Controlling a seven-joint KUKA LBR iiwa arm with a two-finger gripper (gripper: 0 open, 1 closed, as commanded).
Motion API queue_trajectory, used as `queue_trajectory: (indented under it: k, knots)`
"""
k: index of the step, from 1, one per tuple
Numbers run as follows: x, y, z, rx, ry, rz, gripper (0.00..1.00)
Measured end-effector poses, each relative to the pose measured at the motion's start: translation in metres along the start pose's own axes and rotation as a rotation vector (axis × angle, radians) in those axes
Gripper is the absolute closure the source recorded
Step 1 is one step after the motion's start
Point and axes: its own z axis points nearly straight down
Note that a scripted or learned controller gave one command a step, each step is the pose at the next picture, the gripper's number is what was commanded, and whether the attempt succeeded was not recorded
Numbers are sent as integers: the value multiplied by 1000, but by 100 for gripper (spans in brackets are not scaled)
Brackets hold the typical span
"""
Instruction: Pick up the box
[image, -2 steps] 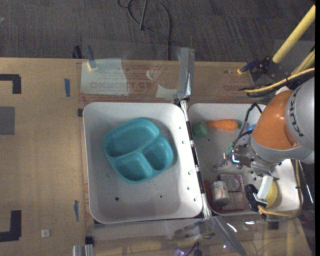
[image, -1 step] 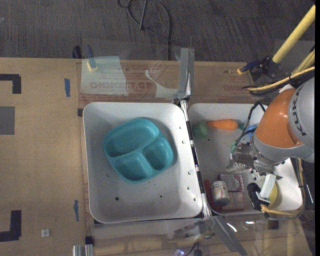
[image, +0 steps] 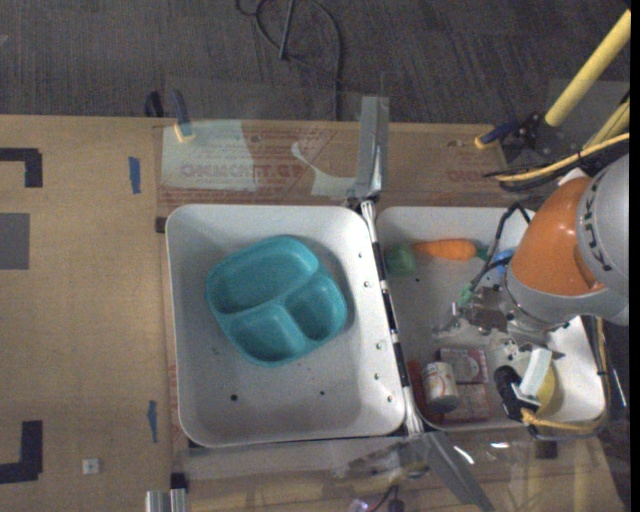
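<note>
My gripper hangs over the right bin, can't tell its jaw state from here. The box lies flat just below it, beside a small can. Looks like light, stiff cardboard, so I'd pinch across its short edges.

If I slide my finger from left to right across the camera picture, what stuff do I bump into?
Blue tape mark → teal divided plate in the left bin → green thing → small can → carrot → box → the arm's orange band.
</note>
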Motion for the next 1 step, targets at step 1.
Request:
queue_trajectory:
  k: [1]
  knots:
    - [-65, -21, 9, 0, 2, 47, 0]
